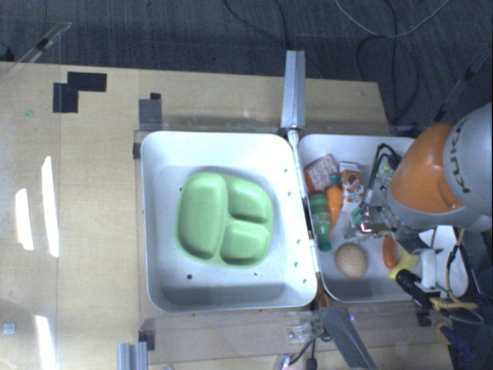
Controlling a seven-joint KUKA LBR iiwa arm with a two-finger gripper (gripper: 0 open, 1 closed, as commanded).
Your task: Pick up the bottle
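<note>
In the right bin (348, 140), hard against its left wall, the green bottle (319, 216) lies on its side with its length running from far to near. An orange carrot (333, 200) lies just beside it on the right, touching or nearly touching its far half. Farther back sits a reddish-brown packet (321, 172), close to the bottle's far end, and to the right of that a pale packet with red print (353, 185), which lies between the carrot and the arm. A round tan ball (351, 260) rests near the bottle's near end, slightly to the right of it. A small orange-red piece (390, 251) lies right of the ball, partly under the arm. The gripper (370, 218) hangs over the middle of this bin, right of the bottle and apart from it, with the carrot and the pale packet crowding the space between them; its grip cannot be made out from this angle, and nothing is seen held in it. The arm's orange band (422, 179) covers the bin's right side. The left bin (154, 206) holds a green divided plate (225, 218) with three compartments, set in its middle. Both bins stand on the pale wooden bench (77, 245).
</note>
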